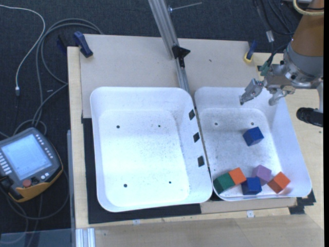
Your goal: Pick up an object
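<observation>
My gripper hangs over the far edge of the right bin, its two fingers spread apart with nothing between them. A blue cube lies alone in the middle of that bin, below and slightly left of the gripper. Along the bin's near edge sit a green cube, an orange cube, a second blue cube, a purple cube and another orange cube.
The left bin stands beside the right one, split from it by a ridge with black clips. A metal pole slants across the back of the bench. A teach pendant lies off the bench at left.
</observation>
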Controlling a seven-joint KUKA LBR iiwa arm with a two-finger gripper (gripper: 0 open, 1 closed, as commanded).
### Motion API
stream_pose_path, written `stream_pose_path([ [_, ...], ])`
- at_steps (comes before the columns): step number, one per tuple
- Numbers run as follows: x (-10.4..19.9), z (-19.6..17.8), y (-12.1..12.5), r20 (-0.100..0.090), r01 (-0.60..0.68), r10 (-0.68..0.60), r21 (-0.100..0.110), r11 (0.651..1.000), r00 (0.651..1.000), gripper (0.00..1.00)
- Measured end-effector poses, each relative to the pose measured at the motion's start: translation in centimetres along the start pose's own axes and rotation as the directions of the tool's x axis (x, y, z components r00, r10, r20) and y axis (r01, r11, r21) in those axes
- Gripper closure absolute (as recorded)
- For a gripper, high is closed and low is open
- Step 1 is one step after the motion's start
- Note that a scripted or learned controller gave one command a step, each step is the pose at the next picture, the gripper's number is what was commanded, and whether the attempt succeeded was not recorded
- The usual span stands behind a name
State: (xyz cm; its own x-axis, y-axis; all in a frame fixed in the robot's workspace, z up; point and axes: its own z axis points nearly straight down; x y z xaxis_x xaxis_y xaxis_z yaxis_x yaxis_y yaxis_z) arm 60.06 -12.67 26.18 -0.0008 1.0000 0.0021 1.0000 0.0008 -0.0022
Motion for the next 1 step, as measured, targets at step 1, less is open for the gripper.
stream_pose_path([
  [1, -1.96, -1.18, 3.73, 0.004, 0.001, -0.001, -0.008, 1.000, 1.000, 0.00],
])
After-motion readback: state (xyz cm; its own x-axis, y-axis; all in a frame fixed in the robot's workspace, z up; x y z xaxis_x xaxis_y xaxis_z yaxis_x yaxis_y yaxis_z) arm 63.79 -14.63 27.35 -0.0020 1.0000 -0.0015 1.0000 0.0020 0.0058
